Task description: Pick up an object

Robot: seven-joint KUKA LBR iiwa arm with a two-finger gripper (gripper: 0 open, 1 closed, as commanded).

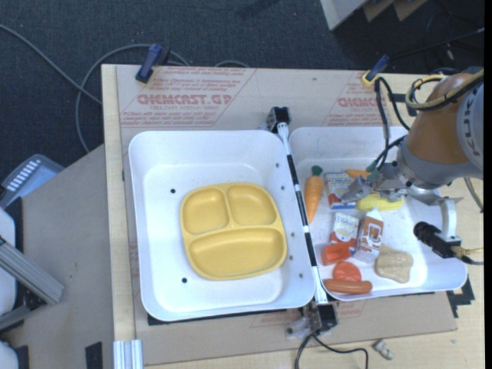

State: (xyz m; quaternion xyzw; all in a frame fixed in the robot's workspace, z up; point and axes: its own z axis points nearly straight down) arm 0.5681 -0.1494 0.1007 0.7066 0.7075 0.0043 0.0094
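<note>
The arm (450, 133) reaches in from the right and bends down over the right bin (338, 139). Its hand (377, 181) is low among the small things there, just beside a yellow, banana-like piece (382, 202). From where I stand I cannot tell if the hand is open or closed, and I see nothing held in it.

For picking one object well, I think the hand should choose a piece that lies a little free. The yellow piece is the nearest, but small packets (338, 184) lie close to it, so the hand should come straight down and close slowly, so it does not push the neighbours away or take two things together. Then it should lift straight up.

The right bin holds many toy foods: a carrot (313, 192) along its left wall, a white and red packet (345, 225), a brown packet (371, 234), a beige bread-like piece (394, 265), a red round piece (347, 272) and a sausage (348, 286) near the front edge. They are crowded, several touching.

The left bin (154, 160) holds a yellow divided plate (233, 230) with three compartments, and I see nothing lying on it. Both bins stand side by side on the desk (123, 298).
</note>
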